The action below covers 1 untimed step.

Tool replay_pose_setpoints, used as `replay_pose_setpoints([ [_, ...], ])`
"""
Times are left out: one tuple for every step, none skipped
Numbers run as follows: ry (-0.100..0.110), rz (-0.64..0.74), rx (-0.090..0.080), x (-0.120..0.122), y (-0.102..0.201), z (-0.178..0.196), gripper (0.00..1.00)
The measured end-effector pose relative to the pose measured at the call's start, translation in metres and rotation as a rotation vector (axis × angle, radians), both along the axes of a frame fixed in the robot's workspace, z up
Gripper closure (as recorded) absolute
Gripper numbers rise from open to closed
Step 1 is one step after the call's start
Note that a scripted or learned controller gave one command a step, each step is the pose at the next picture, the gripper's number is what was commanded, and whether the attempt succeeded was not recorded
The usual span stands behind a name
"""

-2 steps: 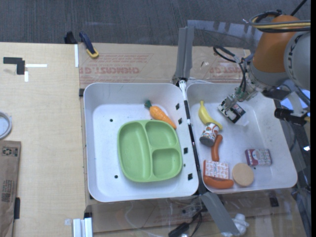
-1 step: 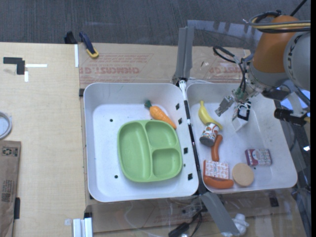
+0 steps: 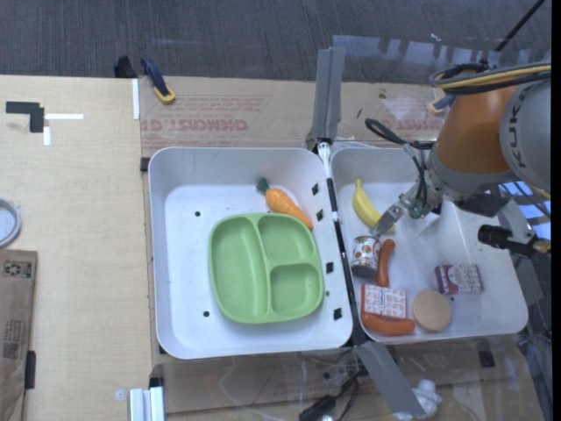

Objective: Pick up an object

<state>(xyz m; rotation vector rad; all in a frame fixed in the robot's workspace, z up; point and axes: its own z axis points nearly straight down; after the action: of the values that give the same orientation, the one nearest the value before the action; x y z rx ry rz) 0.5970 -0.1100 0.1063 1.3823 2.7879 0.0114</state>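
My gripper (image 3: 388,221) hangs low in the right bin (image 3: 491,323), at the end of the grey arm with its orange band (image 3: 469,139). Its tip is just right of the lower end of a yellow banana (image 3: 363,202) and a little above a small can (image 3: 365,253). I see nothing held in it. A red sausage (image 3: 385,262) lies beside the can. Nearer the front are a red-and-white patterned box (image 3: 384,302), an orange sausage (image 3: 388,325), a tan round disc (image 3: 431,310) and a small red carton (image 3: 458,279).
The left bin (image 3: 166,235) holds a green divided plate (image 3: 267,267) and a carrot (image 3: 287,203) near the wall between the bins. A grey post (image 3: 329,95) stands behind the bins. A blue-and-yellow tool (image 3: 156,79) lies on the cardboard at the back.
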Motion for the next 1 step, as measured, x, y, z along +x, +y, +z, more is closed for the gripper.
replay_pose_setpoints([
  [0.025,-0.002,0.005,-0.0066,0.0024,-0.0054,1.00],
])
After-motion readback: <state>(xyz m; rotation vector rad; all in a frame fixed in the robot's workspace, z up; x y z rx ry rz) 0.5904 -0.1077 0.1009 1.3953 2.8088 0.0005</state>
